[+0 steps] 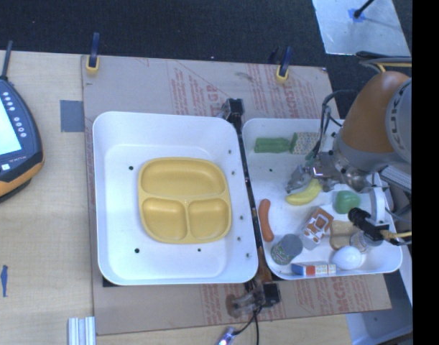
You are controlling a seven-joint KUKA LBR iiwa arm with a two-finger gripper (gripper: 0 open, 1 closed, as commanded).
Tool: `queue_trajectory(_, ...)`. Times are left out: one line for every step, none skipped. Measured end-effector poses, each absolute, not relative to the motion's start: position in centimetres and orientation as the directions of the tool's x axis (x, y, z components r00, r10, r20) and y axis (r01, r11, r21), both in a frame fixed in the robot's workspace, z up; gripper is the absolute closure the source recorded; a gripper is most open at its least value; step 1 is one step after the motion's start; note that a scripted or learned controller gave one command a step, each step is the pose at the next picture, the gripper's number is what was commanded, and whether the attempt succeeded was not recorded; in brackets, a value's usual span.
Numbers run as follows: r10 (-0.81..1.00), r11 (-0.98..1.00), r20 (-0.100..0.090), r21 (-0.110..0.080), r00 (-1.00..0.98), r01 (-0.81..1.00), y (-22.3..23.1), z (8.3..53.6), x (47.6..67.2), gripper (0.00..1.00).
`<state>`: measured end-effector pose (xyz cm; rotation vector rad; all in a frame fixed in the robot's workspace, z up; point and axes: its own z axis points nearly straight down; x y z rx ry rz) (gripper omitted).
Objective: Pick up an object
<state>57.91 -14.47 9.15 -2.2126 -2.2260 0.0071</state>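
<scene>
- You see the pincer (306, 179) low in the right bin (276, 129), at about ten o'clock from that bin's middle; its metal tips sit right at the upper end of the yellow banana (305, 193), and you cannot tell from this slant whether they are released or clenched, or whether the banana is between them.
- The grey arm (370, 131) with its orange band comes in from three o'clock and covers the bin's right side.
- The banana lies tilted near the middle of the right bin, its lower end pointing toward eight o'clock.
- At twelve o'clock in that bin you find a green block (272, 145), with a speckled sponge-like piece (303, 143) just beside it at its three o'clock.
- A green round item (346, 201) sits at three o'clock from the banana, partly under the arm.
- An orange-red sausage (266, 220) lies along the bin's left wall, at nine o'clock.
- Toward six o'clock you see a grey disc (286, 249), a small red and white carton (317, 226), a white egg-like ball (348, 257) and a tube (314, 269) lying flat against the near wall.
- The left bin (111, 192) holds a yellow divided plate (184, 199) at its centre.
- At nine o'clock on the bench (39, 264) rests a handheld controller (11, 139) with a screen.
</scene>
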Motion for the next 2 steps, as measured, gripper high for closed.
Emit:
queue_trajectory(1.000,0.011,-0.003,-0.007,-0.011,1.000,-14.6,10.2,57.9,1.00)
queue_trajectory(1.000,0.007,0.000,-0.003,-0.007,1.000,-4.2,19.2,59.4,1.00)
